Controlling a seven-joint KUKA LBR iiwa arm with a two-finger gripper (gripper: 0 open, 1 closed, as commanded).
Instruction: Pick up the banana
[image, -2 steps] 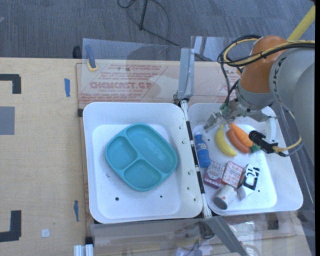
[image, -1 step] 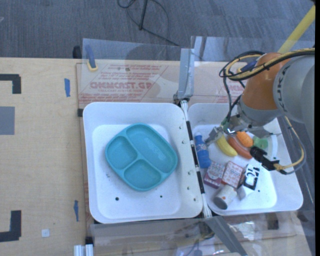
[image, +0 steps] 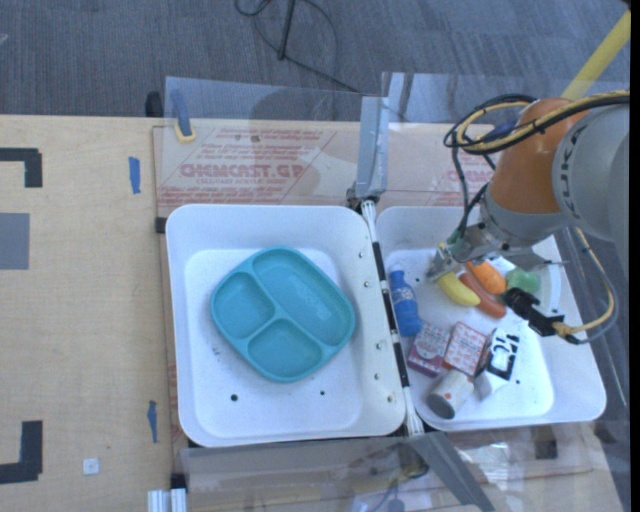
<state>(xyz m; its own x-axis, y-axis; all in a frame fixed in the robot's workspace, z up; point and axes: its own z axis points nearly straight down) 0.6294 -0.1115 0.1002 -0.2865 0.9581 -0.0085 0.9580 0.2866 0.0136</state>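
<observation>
- The gripper (image: 447, 262) hangs low over the right bin (image: 580, 390), at the far end of the banana (image: 459, 289); its fingers are small and dark against the clutter, and whether they are spread or pressed together I cannot tell; nothing can be made out between them
- The banana lies in the far left part of the right bin, yellow, slanting, touching an orange carrot-like piece (image: 487, 288) on its right; its far tip is partly covered by the gripper
- The arm (image: 570, 170) is cut off at the right edge; cables loop over its orange band and hide part of the wrist
- A blue bottle (image: 404, 303) lies along the bin's left wall; nearer are two red-and-white packets (image: 450, 347) whose print is too small to read, a black-and-white piece (image: 503, 355) and a pale cup (image: 447, 393) on its side
- A green thing (image: 524, 281) sits right of the carrot, half hidden by a black part
- The left bin (image: 200, 400) holds a teal divided plate (image: 283, 313)
- Red lettering on the clear sheet (image: 250, 160) beyond the bins is mirrored and blurred; not readable
</observation>
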